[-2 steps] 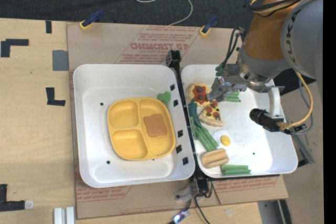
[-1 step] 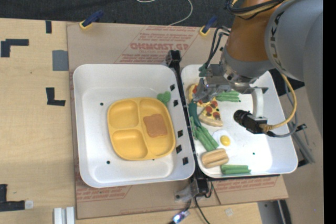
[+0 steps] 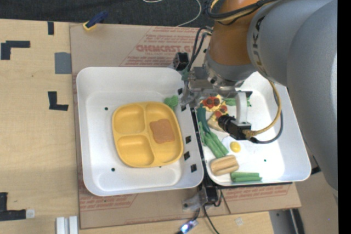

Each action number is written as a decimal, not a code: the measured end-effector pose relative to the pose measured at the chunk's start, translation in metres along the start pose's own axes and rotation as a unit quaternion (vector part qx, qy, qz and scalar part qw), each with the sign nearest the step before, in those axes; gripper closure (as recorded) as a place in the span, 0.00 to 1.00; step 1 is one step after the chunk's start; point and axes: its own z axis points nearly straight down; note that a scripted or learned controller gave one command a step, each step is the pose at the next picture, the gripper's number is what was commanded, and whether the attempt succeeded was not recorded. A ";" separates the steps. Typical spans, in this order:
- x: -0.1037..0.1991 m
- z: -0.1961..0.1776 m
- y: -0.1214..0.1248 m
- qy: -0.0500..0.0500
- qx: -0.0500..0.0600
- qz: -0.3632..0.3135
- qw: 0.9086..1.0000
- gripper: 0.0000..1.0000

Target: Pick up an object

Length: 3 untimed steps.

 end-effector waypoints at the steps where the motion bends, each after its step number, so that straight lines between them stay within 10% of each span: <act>1: -0.008 0.007 -0.014 -0.001 0.001 0.003 1.000 1.00; 3: -0.008 -0.011 -0.006 0.000 0.000 0.002 1.000 1.00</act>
